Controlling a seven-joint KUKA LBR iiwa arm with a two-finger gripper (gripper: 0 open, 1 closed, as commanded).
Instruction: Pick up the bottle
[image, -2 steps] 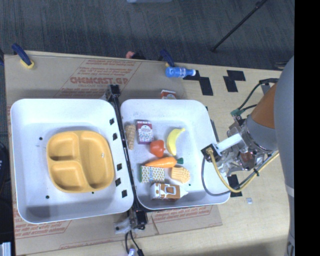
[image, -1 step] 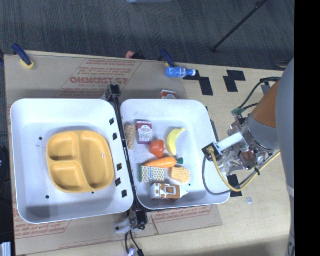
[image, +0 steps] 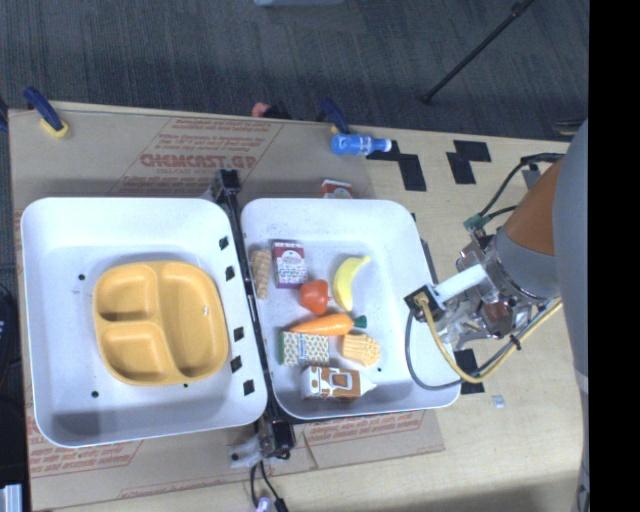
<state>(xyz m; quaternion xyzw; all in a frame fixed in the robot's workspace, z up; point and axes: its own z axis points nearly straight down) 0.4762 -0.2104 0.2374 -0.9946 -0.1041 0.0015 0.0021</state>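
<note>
Claw (image: 478, 322) is parked just off the right bin's (image: 425, 240) 3 o'clock edge, and honestly can't tell how it's set or whether it's got anything. The bottle (image: 357, 145) is lying on the bench up at 12 o'clock, outside that bin.

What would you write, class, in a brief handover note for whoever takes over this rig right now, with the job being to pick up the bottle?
Gripper: beside the right bin's right rim, outside the bin; I cannot tell how the jaws stand, and nothing shows held.
Bottle: a blue one lies on its side on the bench beyond the right bin, far from the gripper.
Right bin holds toy food: banana, tomato, carrot, small cartons. Left bin holds a yellow divided tray.
Done: nothing visible yet.
Left: reach the bottle, grasp it, lift it.
</note>
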